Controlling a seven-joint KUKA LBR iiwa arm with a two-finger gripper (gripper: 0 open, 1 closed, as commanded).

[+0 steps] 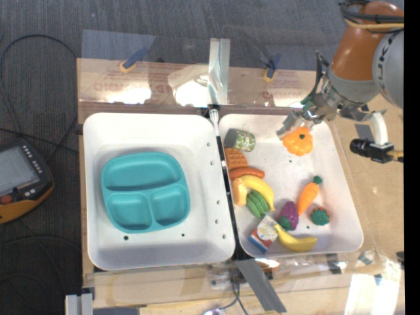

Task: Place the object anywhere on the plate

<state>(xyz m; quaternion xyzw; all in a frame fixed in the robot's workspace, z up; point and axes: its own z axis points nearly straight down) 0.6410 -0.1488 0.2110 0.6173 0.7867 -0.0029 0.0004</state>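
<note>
A teal plate [144, 190] with three compartments lies in the left white bin [98, 241]. An orange toy bell pepper [298, 143] with a green stem sits at the far side of the right bin [344, 202]. My gripper [296, 122] is right over the pepper's stem, at its far edge. Whether it touches the pepper I cannot tell. The grey arm with its orange band [357, 41] comes in from the upper right.
Other toy foods in the right bin: a green-labelled can [241, 140], a yellow banana [257, 188], a carrot [308, 195], a purple eggplant [287, 214], a second banana [295, 241] and a small carton [264, 233]. A ridge [223, 176] divides the bins.
</note>
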